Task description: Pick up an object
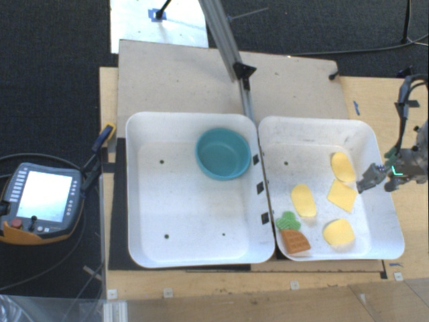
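The right bin (315, 136) holds several pieces of toy food: a yellow oval (343, 167), a yellow wedge (342, 196), a yellow oblong (303, 200) and a yellow round piece (338, 233). In its front left corner lie a green piece (289, 221) and an orange-brown one (295, 241). A teal bowl (223, 153) stands upright at the back right of the left bin (167, 240). My gripper (368, 179) hangs over the right bin's right side, just right of the oval and the wedge. Nothing shows in its grasp.
A slanted metal pole (221, 32) comes down to the back of the wall between the two bins. A teach pendant (40, 203) with its cable lies off the bench at the left. Black cables (404, 106) hang near the arm at the right edge.
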You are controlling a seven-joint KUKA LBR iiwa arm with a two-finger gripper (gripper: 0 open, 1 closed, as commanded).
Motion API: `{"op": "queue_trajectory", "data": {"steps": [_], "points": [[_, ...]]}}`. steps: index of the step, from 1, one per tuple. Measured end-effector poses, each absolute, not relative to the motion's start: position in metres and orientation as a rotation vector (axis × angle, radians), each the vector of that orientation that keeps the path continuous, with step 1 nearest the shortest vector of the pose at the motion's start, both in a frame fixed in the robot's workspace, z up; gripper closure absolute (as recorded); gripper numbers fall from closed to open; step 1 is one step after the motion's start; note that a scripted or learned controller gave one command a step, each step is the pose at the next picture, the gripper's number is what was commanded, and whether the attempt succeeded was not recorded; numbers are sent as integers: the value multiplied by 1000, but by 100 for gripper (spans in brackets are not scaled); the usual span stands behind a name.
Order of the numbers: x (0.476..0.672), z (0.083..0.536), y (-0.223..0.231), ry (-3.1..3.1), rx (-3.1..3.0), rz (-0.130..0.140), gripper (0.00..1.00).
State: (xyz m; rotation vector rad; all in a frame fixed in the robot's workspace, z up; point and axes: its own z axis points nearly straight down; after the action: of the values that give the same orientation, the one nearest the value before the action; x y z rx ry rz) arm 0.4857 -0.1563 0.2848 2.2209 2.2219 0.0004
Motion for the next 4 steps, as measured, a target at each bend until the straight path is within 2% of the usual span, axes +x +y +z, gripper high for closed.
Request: {"op": "queue_trajectory", "data": {"steps": [1,2,4], "points": [[486,285,-156,2222,2221,0,0],[494,230,-159,2223,2224,-3,0],[484,111,-165,2224,2224,-4,0]]}}
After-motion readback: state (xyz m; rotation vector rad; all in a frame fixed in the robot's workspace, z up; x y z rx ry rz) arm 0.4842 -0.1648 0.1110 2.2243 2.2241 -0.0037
